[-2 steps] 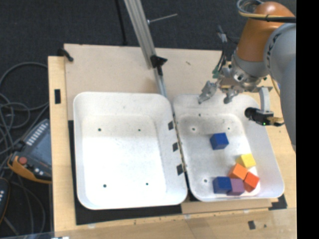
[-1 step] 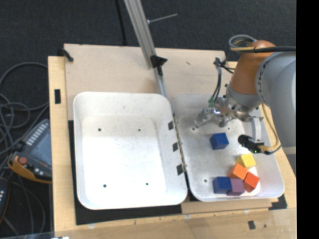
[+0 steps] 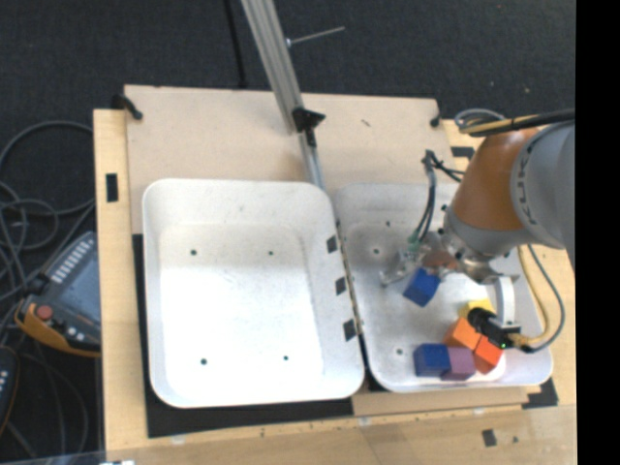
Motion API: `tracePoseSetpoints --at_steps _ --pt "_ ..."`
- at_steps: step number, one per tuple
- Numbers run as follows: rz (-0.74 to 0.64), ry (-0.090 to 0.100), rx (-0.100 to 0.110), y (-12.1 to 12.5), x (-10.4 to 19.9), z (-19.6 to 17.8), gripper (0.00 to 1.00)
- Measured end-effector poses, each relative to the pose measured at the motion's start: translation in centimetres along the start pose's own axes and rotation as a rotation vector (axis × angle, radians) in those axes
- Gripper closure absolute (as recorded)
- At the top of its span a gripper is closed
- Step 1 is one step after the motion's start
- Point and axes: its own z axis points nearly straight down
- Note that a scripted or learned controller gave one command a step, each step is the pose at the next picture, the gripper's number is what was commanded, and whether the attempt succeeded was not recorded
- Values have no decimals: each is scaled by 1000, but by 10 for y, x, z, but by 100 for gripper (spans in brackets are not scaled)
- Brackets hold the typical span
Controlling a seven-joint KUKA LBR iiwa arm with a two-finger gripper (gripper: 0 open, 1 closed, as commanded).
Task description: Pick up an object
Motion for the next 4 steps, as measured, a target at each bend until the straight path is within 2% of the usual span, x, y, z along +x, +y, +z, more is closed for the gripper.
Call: tracePoseSetpoints --at_steps 1,2,3,4 --pt "2 -1 -4 -23 19 0 0" --pt "8 0 -11 -21 17 -11 100" --pt "-11 4 -10 -51 103 -104 100" --pt "-12 4 -3 -23 182 -99 100"
